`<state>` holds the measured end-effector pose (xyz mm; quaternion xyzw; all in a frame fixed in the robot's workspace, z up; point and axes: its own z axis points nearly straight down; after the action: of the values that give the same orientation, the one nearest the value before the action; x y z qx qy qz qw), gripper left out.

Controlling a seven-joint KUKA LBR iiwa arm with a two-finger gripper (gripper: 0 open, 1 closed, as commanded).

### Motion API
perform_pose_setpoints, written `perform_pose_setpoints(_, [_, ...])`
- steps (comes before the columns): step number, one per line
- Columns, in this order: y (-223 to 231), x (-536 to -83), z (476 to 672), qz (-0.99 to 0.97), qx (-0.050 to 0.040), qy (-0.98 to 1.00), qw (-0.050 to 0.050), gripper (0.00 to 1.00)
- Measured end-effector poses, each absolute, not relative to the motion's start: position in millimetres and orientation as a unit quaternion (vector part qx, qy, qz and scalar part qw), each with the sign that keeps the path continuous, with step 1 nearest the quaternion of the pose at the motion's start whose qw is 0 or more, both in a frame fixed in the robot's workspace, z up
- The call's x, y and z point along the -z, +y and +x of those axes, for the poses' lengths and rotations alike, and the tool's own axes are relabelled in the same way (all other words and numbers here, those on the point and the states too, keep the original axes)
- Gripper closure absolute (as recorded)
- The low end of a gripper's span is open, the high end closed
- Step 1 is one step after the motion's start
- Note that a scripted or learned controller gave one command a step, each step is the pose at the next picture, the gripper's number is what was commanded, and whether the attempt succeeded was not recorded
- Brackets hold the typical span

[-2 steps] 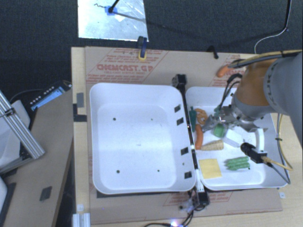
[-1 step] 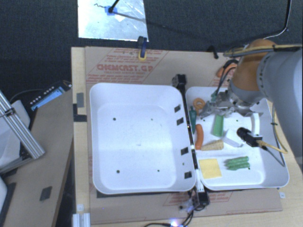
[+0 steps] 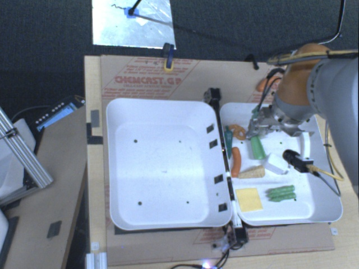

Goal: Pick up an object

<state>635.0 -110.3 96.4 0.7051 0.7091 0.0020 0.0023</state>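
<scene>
My gripper (image 3: 257,129) hangs low over the back of the right bin (image 3: 325,206), reaching in from the right. Just below its tip lies a green cylinder (image 3: 257,148), its upper end touching or tucked under the gripper; I cannot tell whether it is gripped. An orange ring (image 3: 238,131) and a teal piece (image 3: 229,134) lie just left of the gripper. Further forward are a red-orange sausage (image 3: 236,160), a tan wedge (image 3: 252,172), a white block (image 3: 275,165), a yellow square (image 3: 248,199) and a green bumpy pod (image 3: 280,193).
The left bin (image 3: 120,167) stands beside the right one, parted from it by a ridge with black clips (image 3: 221,156). The grey arm (image 3: 331,94) covers the right bin's back right corner. An orange thing (image 3: 262,85) lies behind the bin on the cardboard.
</scene>
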Motion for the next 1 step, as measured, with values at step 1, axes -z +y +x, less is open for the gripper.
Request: perform_pose_setpoints(1, [-95.7,-345.6,665.9,0.705,-0.0068,0.71,0.009,1.0])
